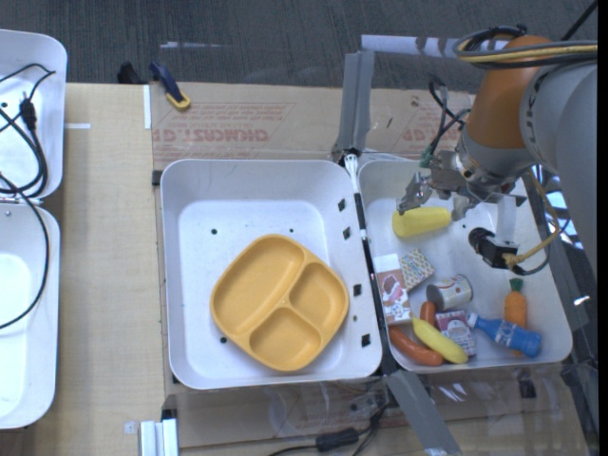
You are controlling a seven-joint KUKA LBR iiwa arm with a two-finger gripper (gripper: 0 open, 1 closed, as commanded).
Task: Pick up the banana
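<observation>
The banana (439,340) is lying diagonally near the right bin's (560,350) front edge. The gripper (418,196) is hovering near the back edge; jaw state cannot be told.

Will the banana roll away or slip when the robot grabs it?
The banana looks like smooth toy plastic, so it may slip. Its curved, rounded shape could rock or roll a little. It leans on the hot dog among crowded toys, so it probably won't travel far.
</observation>
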